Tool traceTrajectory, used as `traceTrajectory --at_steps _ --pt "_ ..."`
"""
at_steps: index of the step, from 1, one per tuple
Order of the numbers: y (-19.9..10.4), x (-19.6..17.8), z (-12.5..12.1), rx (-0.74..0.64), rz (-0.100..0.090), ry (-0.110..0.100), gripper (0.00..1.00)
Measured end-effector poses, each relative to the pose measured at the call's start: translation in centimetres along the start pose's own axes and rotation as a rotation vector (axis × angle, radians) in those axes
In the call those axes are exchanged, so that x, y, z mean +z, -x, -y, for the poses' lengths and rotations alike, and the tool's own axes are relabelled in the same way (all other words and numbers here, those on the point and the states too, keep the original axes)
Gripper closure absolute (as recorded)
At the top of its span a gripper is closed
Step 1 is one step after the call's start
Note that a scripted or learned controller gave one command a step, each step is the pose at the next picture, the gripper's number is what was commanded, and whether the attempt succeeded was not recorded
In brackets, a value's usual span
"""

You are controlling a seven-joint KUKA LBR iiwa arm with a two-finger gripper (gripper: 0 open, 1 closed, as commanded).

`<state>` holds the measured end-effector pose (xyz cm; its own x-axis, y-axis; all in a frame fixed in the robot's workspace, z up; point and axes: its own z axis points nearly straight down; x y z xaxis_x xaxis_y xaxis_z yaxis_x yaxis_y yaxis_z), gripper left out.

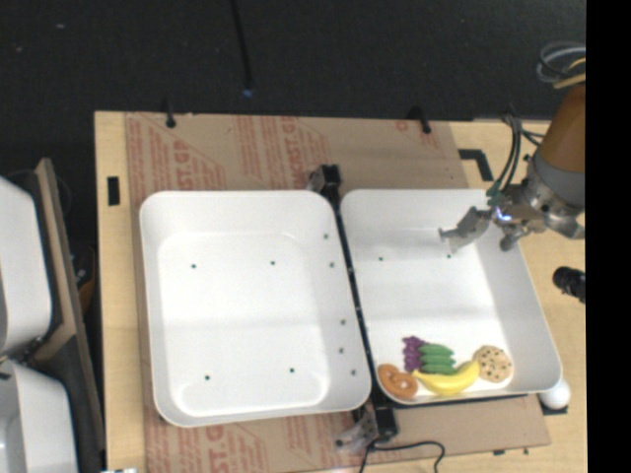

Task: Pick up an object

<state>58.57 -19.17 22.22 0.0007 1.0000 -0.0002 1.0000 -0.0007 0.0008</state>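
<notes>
Several toy foods lie in the front corner of the right bin [414, 294]. They are a yellow banana [447, 381], a purple and green grape bunch [425, 351], a round speckled cookie [494, 364] and an orange pretzel-like ring [396, 382]. They sit close together, the banana touching its neighbours. My gripper [485, 233] hangs over the bin's back right part, far from the foods. Its two fingers stand apart, open, with nothing between them.
The left bin [246, 304] lies beside the right one, their rims meeting along the middle. The bench's cardboard top [256, 151] runs behind both bins. Cables hang by the arm [562, 156] at the right.
</notes>
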Motion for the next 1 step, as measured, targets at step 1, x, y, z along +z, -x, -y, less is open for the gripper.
traceTrajectory --at_steps 1 --pt "-2.51 9.84 5.76 0.0 -0.003 -0.009 0.0"
